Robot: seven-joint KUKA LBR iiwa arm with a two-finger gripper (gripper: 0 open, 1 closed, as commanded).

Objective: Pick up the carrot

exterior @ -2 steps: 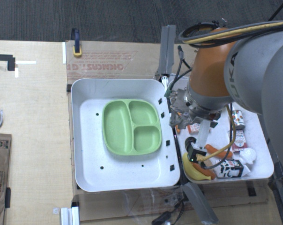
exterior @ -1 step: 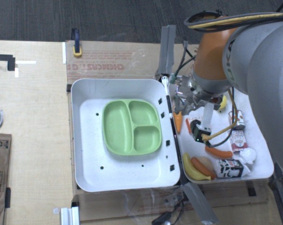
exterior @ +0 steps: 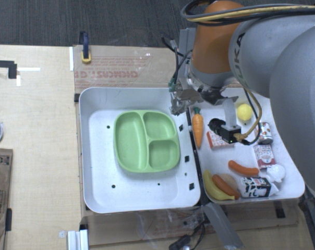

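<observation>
Reaching in from the right, my arm (exterior: 262, 51) covers much of the right bin (exterior: 290, 184), so its far corner is hidden. My pincer (exterior: 191, 104) sits just above the carrot's green top; whether it is open or closed I cannot tell, since wrist and cables block it. The carrot (exterior: 197, 130) lies lengthwise by the bin's left wall, tip toward the camera. Beside it are a yellow ball (exterior: 244, 112), two sausages (exterior: 243, 167), a banana (exterior: 214, 187) and small cartons with unreadable labels. The left bin (exterior: 95, 186) holds a green divided plate (exterior: 146, 140).
</observation>
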